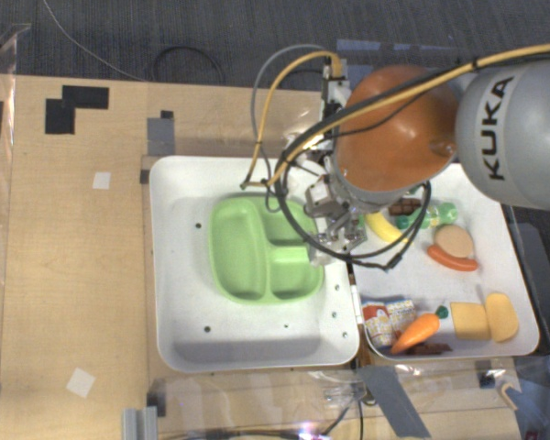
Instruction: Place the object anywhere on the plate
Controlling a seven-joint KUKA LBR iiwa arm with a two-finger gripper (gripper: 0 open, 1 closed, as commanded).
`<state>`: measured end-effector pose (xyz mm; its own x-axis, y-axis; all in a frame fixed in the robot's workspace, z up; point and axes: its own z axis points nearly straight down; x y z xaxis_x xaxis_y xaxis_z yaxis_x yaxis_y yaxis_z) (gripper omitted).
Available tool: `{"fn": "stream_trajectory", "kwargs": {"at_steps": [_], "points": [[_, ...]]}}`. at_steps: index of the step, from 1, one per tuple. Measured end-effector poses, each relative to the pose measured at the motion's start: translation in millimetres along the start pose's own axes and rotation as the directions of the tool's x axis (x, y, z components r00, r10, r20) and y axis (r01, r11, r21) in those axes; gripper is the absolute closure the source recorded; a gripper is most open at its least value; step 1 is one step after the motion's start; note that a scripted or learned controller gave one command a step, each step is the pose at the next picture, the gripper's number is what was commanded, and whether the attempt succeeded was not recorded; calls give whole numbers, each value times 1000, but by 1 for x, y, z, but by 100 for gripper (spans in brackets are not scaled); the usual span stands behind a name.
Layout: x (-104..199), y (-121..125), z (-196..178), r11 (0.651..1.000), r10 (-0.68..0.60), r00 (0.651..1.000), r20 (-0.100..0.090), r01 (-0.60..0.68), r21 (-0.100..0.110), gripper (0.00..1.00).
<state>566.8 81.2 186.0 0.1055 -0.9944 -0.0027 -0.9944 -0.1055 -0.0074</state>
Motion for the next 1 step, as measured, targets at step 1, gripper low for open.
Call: {"fn": "stream_trajectory", "kwargs": {"at_steps": [1], "points": [[0, 0, 0, 1000, -1, 1000, 0, 1, 0, 0]]}}
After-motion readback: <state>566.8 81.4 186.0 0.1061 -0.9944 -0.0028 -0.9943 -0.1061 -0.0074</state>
